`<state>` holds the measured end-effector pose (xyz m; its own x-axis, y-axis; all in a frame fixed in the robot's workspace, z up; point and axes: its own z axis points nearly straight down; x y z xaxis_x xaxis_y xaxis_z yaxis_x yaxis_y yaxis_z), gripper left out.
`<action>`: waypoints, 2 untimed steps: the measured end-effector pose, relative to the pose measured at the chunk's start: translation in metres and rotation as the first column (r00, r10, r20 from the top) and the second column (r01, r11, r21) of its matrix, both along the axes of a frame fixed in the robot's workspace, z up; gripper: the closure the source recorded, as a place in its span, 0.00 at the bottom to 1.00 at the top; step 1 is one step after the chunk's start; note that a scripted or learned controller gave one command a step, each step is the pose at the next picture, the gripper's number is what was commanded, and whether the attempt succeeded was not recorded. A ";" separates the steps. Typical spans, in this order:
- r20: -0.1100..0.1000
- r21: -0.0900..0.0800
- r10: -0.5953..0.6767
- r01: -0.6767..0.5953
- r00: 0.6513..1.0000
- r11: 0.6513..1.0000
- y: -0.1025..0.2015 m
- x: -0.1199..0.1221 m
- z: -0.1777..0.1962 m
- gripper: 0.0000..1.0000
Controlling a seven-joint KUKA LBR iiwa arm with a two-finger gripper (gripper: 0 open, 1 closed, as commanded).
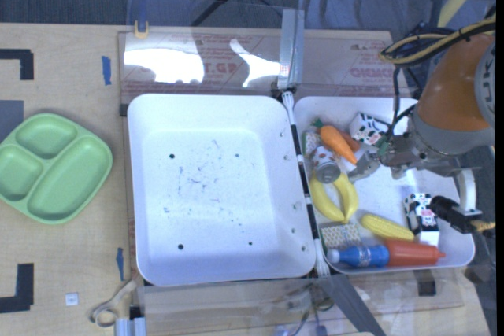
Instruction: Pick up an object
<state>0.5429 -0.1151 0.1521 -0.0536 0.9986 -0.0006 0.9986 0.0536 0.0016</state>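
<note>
The right bin (461, 260) holds a jumble of toys. An orange carrot (339, 142) lies at its upper left, with a silver can (327, 169) just below it. A yellow banana (335, 199) curves down the bin's left side. A yellow corn piece (386, 227), a blue bottle (364, 255) and a red bottle (413, 252) lie along the front. My gripper (364, 165) hangs low over the bin's middle, just right of the can and below the carrot. Nothing shows as held in it.
The left bin (142, 114) stands beside the right one, with a raised divider between them. A black-and-white cow-patterned box (367, 127) sits at the right bin's back and another (423, 214) to the right. A green divided plate (51, 165) rests far left.
</note>
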 end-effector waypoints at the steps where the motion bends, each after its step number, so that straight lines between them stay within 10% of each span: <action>1: 0.012 -0.001 0.121 -0.121 0.993 0.993 0.020 -0.014 -0.059 0.00; 2: -0.004 0.003 0.069 -0.069 0.998 0.998 0.010 -0.040 -0.040 0.00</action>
<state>0.5034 -0.1049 0.1118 -0.1223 0.9925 0.0024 0.9925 0.1223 -0.0020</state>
